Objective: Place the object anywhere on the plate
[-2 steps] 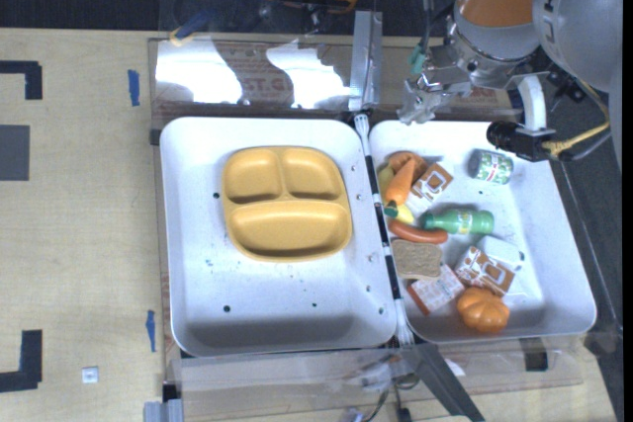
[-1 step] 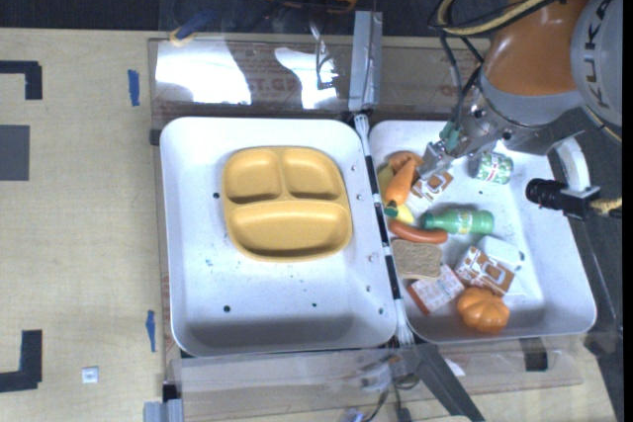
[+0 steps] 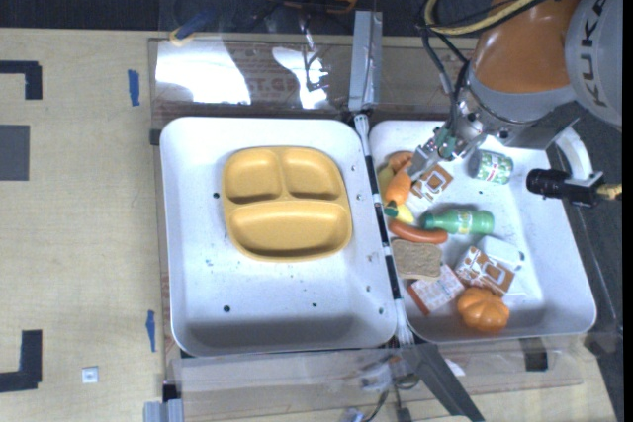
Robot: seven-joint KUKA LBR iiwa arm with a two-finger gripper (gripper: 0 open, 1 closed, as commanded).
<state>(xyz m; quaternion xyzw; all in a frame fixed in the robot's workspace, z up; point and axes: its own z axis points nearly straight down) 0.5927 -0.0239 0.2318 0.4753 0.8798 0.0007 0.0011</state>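
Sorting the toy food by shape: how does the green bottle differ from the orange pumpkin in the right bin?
The green plastic bottle is long and lies on its side; the orange toy pumpkin is squat and round. The bottle sits mid-bin, touching the toy hot dog; the pumpkin sits at the near edge. Both lie in the right white bin.

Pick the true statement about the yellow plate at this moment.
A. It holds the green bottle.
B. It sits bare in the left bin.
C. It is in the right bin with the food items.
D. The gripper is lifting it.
B: the yellow plate lies in the left bin with nothing on its compartments, while the green bottle lies in the right bin.
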